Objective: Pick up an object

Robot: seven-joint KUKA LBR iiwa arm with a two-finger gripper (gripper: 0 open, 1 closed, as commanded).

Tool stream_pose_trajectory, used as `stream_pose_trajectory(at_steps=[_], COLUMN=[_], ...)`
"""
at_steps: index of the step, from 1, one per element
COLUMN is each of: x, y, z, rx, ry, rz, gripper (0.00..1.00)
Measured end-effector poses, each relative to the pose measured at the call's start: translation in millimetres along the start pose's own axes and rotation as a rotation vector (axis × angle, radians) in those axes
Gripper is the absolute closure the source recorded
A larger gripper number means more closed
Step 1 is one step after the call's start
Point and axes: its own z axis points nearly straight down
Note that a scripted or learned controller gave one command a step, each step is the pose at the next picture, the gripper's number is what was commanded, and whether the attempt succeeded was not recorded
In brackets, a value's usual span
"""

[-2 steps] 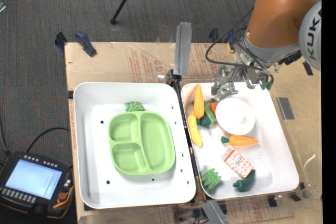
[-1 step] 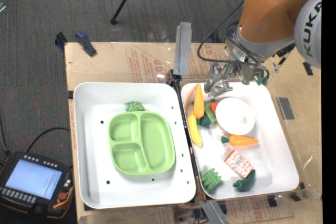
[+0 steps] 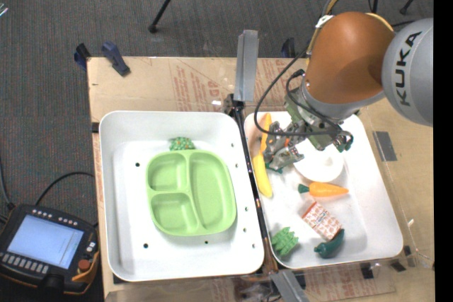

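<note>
The tool (image 3: 283, 148) hangs low over the upper left of the right bin (image 3: 379, 223), close above the banana (image 3: 262, 177) lying along that bin's left wall, which looks like its target. Its tip sits among clutter under the orange wrist, so how far it is open, or whether it has anything, I cannot tell. Just right of it lie a white dish (image 3: 322, 167) and a carrot (image 3: 327, 189). The left bin (image 3: 117, 152) carries a green divided plate (image 3: 191, 193), apart from the work.
</note>
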Motion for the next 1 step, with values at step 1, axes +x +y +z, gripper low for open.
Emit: stream_pose_trajectory(at_steps=[1], x=[-55.1], y=[19.0], z=[-42.4], rx=[0.003], ry=[-0.007], rz=[-0.198], gripper=[1.00])
